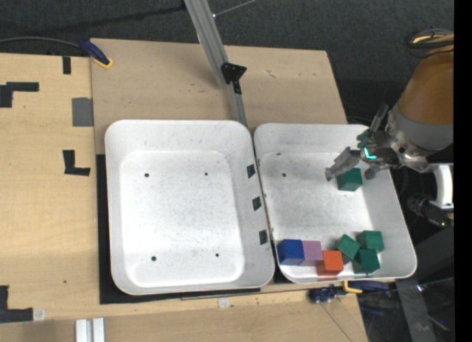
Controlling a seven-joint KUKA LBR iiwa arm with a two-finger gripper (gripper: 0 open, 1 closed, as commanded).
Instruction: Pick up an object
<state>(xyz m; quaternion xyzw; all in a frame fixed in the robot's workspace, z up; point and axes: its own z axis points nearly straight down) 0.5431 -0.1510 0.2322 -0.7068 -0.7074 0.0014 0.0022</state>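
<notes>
Along the near edge of the right white plastic bin (295,145) we see small blue, lilac, orange and green blocks clustered. Farther back, the two-finger gripper (355,165) straddles a lone green cube (349,180), fingers spread. We judge closing and lifting comes next.

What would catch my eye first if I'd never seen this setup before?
Probably the grey and orange arm reaching in from the right, its tool right at a green block in the right bin. Next, the bright cluster in that bin's near corner: a blue block, a purple one, an orange one and three more green blocks.
</notes>
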